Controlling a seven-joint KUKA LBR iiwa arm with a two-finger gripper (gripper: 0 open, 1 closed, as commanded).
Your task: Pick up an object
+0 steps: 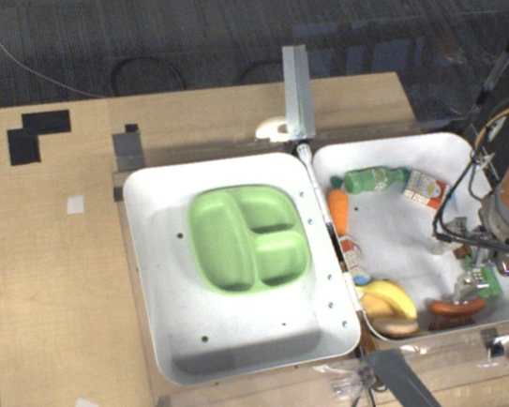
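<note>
Plywood covers the table [52,304] under me, pale tan, with a few black patches toward its far left corner and small white squares of tape scattered on it. Beyond the far edge lies dark grey carpet with a thin cable looping across it. Two white bins sit side by side; I take the right bin [400,223] as my mark. Just left of it, touching along the shared rim, the left bin [176,342] holds a green divided tray [245,237]. Inside the right bin, a green bottle [374,179] lies along the far wall, a carrot [339,211] against the left wall, a banana [388,306] in the near left corner, a sausage [457,308] by the near wall. My claw [479,280] hangs low over the near right corner, just above the sausage; whether it is clenched or released I cannot tell.
</note>
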